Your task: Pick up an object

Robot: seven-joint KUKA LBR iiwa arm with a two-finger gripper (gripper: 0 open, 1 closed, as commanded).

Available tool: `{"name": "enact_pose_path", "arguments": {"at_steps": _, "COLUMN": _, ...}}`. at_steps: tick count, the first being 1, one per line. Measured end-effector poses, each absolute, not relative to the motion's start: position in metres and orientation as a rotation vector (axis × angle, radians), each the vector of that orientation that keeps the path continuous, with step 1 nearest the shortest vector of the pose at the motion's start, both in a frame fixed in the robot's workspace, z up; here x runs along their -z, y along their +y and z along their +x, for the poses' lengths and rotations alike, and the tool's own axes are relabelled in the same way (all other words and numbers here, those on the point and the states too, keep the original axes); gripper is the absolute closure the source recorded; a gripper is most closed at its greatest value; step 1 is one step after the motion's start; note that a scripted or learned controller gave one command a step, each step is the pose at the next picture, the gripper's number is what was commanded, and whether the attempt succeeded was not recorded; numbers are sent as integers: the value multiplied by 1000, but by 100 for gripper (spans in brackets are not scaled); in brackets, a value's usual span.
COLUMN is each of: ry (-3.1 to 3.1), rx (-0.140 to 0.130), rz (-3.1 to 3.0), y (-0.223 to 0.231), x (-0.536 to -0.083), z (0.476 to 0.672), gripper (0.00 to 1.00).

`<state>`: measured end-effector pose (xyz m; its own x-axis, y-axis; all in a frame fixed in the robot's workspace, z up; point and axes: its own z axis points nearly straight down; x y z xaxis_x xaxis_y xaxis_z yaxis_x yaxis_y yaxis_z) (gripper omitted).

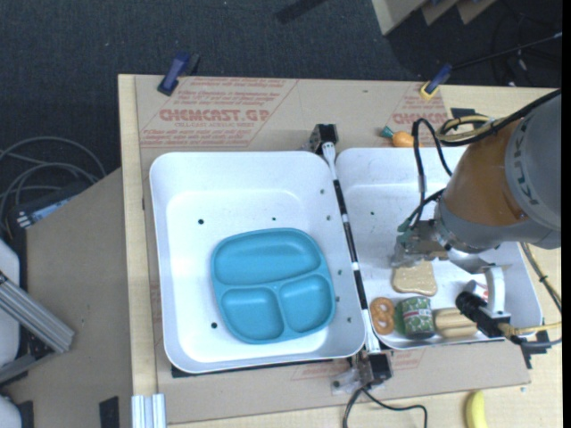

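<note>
The tan bread-shaped piece (415, 280) lies in the right bin (375, 181) toward the tabletop's front edge, directly beneath the tool (413, 250). Whether the tool is wide or narrow cannot be told. A pretzel (382, 314) and green can (414, 316) sit just frontward. The blue divided tray (272, 283) occupies the left bin (178, 203).

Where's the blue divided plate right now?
In the camera view, the blue divided plate lies flat in the left bin, toward its near right part, across the divider from the right bin where the claw hangs above a bread slice.
</note>
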<state>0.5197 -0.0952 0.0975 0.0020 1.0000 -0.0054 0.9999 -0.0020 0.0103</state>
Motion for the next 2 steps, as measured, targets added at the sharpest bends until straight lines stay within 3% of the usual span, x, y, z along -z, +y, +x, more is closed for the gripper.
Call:
{"name": "enact_pose_path", "arguments": {"at_steps": 1, "ry": 2221, "rx": -4, "rz": 2217, "y": -73, "x": -186, "z": 620, "gripper": 100}}
{"name": "enact_pose_path", "arguments": {"at_steps": 2, "ry": 2217, "rx": 0, "rz": 2219, "y": -161, "x": -242, "z": 641, "gripper": 100}}
